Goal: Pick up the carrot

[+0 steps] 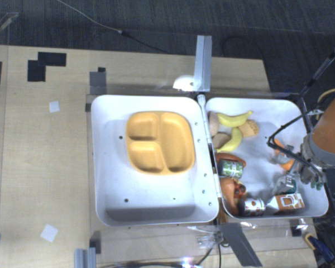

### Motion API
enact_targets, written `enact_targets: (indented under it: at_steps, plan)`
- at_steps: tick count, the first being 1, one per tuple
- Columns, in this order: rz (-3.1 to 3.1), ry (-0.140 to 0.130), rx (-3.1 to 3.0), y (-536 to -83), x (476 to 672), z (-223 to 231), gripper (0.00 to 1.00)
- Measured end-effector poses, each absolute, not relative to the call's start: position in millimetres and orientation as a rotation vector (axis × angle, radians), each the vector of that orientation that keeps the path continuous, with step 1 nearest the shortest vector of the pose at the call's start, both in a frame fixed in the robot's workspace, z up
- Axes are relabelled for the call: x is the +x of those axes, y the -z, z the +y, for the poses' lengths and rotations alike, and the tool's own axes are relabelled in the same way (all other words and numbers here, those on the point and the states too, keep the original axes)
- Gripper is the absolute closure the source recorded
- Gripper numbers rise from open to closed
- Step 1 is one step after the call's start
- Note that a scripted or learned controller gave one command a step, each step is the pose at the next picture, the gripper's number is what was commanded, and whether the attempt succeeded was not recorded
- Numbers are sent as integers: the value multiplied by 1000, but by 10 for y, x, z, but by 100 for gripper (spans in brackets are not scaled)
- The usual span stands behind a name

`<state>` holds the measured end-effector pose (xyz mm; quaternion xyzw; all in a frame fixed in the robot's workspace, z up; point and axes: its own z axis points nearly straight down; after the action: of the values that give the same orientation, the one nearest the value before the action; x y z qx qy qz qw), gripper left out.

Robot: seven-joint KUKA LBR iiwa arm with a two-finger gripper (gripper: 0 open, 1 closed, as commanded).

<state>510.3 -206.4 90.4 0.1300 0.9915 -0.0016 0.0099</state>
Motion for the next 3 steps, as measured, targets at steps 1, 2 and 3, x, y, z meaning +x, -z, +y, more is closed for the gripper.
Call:
enact_targets:
  at_steps: [1, 2, 3]
  plan:
    - [3092, 5, 397, -1027, 5130, -2055, 100]
    - [3093, 4, 397, -1023, 5127, -2053, 0]
    - [3102, 2, 416, -890, 5486, -1976, 0]
